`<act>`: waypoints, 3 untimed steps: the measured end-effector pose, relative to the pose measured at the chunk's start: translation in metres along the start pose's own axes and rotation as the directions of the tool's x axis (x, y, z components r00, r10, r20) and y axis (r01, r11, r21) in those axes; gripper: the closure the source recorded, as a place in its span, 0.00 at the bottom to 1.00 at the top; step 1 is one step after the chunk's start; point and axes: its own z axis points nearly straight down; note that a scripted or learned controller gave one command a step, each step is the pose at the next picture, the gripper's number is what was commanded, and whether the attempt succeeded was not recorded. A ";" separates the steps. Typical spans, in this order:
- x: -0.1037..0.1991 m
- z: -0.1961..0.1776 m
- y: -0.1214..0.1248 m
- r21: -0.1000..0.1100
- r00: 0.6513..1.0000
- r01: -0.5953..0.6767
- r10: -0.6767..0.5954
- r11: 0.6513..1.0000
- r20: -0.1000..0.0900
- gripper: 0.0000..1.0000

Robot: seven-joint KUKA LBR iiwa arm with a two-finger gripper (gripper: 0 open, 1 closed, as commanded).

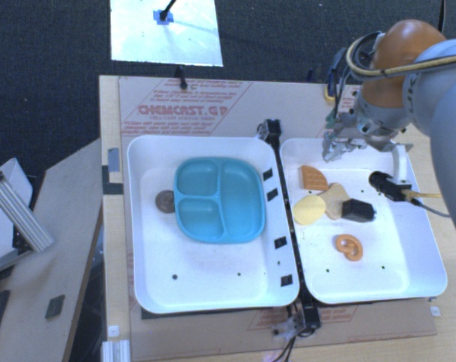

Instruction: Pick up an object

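My gripper (337,149) hangs over the far left corner of the right bin (408,277), with nothing seen in it. Just below it in that bin lies an orange waffle-like piece (313,177). Nearer the front are a pale yellow rounded thing (309,210), a beige flat piece (335,197) touching it, and a black block (357,210) beside that. An orange pretzel (348,246) lies alone toward the bin's front.
The left bin (152,277) bears a blue divided plate (216,200) with a small brown round thing (165,200) at its left edge. A black divider (282,202) runs between the bins. A grey metal bar (16,213) slants in at the far left.
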 end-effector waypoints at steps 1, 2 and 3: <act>-0.002 -0.059 -0.007 -0.001 1.000 -0.002 0.002 1.000 0.000 1.00; -0.002 -0.114 -0.005 -0.001 1.000 0.000 0.000 1.000 0.000 1.00; 0.055 -0.098 0.002 0.005 1.000 0.006 -0.006 1.000 -0.003 1.00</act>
